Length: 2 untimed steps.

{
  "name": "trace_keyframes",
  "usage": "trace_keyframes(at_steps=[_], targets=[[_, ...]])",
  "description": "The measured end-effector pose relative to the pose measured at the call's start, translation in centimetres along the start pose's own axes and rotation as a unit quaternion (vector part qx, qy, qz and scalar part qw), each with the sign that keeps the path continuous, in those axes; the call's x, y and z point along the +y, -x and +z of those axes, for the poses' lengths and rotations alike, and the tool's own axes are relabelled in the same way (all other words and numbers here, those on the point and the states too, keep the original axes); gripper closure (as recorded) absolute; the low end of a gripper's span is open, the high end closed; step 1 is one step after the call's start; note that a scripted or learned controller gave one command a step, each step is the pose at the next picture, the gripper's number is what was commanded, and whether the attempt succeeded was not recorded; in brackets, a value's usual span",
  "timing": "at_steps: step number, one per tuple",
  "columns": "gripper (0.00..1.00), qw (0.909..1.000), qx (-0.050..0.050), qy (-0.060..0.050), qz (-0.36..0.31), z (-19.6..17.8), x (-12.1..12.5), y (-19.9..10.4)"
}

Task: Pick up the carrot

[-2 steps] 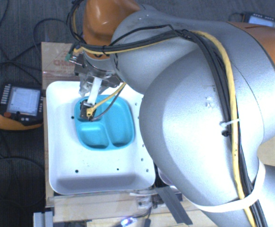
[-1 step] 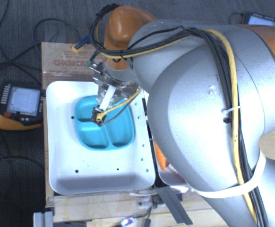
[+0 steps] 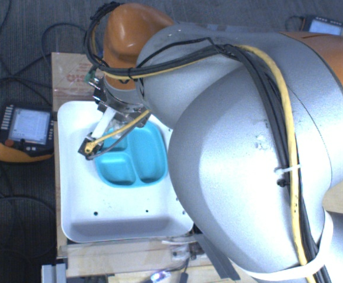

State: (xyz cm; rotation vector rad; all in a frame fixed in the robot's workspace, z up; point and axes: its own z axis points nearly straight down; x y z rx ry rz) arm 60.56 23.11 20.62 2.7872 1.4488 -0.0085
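Gripper hovers over blue tray in bin.

Light diffuse, from above, fairly bright. Exposure: white bin near clipping, little surface detail. Broad soft sheen on grey arm shell; soft shadow beneath it along bin's right side. Dark floor underexposed. Whole frame slightly soft, low resolution.
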Motion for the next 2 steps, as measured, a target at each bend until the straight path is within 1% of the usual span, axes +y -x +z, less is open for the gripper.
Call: trace_keyframes(at_steps=[1, 2], targets=[[1.00, 0.9988, 0.000, 0.002, -0.048, -12.4, 5.1, 5.2], [1.00, 0.9996, -0.002, 0.001, -0.030, -1.2, 8.3, 1.0]])
